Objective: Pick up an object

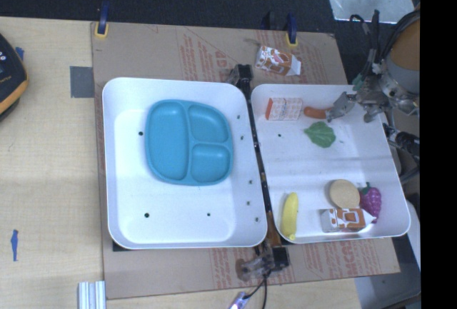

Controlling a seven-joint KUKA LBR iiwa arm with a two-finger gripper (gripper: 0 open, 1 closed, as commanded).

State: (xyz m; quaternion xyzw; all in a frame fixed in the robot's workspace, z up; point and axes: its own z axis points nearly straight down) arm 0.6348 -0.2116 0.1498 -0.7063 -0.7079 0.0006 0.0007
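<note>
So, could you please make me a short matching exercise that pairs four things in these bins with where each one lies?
Things:
1. blue tray
2. banana
3. green leaf
4. purple grapes

Places:
A. right bin, far half, just below the gripper
B. left bin, near its middle
C. right bin, near right corner
D. right bin, near left corner

Pairs: 1-B, 2-D, 3-A, 4-C
</note>
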